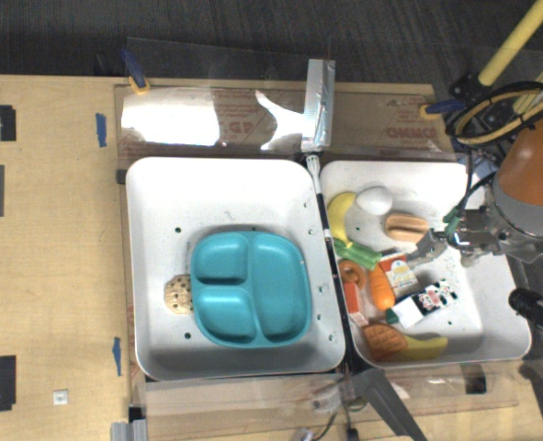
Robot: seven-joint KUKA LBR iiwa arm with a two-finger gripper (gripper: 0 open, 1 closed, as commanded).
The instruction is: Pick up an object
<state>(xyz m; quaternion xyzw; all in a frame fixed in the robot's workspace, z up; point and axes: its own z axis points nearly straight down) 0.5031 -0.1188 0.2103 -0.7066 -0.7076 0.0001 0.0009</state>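
End effector [429, 244] over right bin [492, 329], just beside hot dog [406, 227]; finger state: cannot tell. Toys crowd that bin's left wall: carrot [381, 288], banana [429, 344]. Its right half is bare. Left bin [161, 191] holds teal plate [250, 286], cookie [177, 293].

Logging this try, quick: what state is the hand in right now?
Hand: over the right bin beside the hot dog; open or closed cannot be told.

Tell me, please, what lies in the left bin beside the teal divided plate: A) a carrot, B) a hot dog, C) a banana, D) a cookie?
D: a round speckled cookie lies against the left edge of the teal plate in the left bin.
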